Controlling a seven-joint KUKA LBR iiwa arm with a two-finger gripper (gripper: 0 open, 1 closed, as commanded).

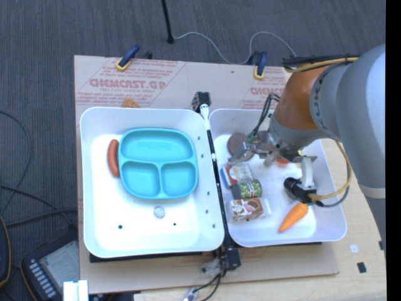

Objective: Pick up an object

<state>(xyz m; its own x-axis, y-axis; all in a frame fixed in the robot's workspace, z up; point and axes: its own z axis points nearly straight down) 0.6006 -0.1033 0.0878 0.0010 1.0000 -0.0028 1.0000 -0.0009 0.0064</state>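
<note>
Currently | end effector (pixel 266 150) low in right bin (pixel 326 231), grip state cannot tell | carrot (pixel 293 217) lies nearby

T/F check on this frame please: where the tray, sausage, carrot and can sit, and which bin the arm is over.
1. The blue divided tray lies in the left bin. True.
2. The sausage lies inside a tray compartment. False: it lies on the bin floor beside the tray's left edge.
3. The carrot is in the right bin. True.
4. The arm reaches over the left bin. False: it is over the right bin.
5. The small can is in the left bin. False: it lies in the right bin.
</note>
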